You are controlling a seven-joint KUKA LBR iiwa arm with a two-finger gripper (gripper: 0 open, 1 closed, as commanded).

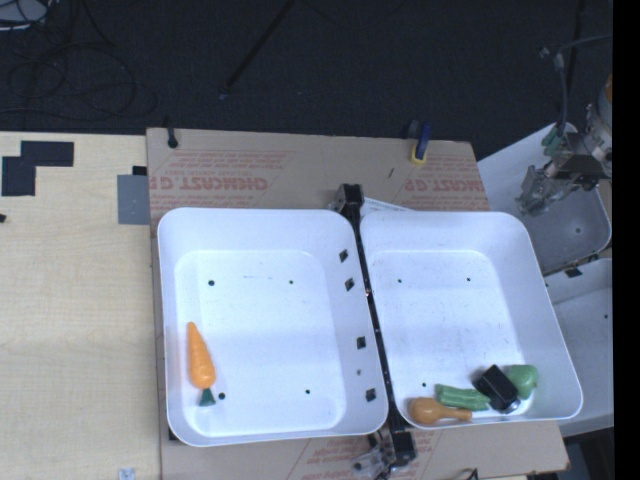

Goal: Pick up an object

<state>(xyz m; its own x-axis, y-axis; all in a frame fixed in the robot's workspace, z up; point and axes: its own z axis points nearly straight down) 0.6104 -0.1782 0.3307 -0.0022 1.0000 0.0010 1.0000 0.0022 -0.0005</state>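
A yellow pear-shaped toy (pixel 437 411) lies touching the green (pixel 462 398) and black pieces (pixel 497 387); my gripper (pixel 548 190) hangs outside the right bin (pixel 545 298), touching nothing, state unclear.

- It looked like a robotics lab: two white bins (pixel 450 233) sat on cardboard sheeting (pixel 300 173) at frame centre
- Loose cables (pixel 60 28) trailed over dark flooring across the top
- A clamp (pixel 421 140) pinned the cardboard's upper edge

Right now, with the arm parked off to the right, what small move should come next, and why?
Probably swing the gripper left and forward over the right bin. It sits outside that bin's far right corner, above nothing pickable, while the nearest objects cluster at the near right corner: black block, green pieces, orange pear-shaped toy.
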